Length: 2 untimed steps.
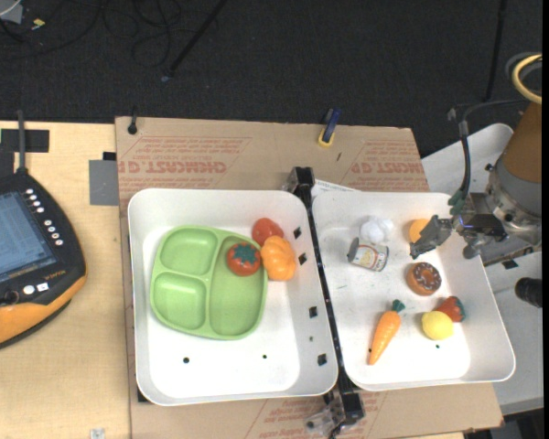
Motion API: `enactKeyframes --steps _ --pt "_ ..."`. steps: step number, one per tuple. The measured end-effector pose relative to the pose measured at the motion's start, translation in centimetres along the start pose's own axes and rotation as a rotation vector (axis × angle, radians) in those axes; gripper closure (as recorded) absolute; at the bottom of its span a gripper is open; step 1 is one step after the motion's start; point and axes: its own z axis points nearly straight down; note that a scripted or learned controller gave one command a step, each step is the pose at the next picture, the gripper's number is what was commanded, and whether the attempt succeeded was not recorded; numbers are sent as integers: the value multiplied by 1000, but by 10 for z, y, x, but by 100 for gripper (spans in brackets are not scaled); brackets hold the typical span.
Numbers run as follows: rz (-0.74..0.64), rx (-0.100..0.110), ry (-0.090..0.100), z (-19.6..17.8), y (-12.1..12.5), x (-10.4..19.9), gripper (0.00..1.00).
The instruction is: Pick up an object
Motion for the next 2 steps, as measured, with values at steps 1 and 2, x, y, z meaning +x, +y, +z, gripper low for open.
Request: enactKeyframes --steps 1,2 --pt "-2 -9 -2 -5 2 0 0" --pt "-3 -5 -1 41 6 1 0"
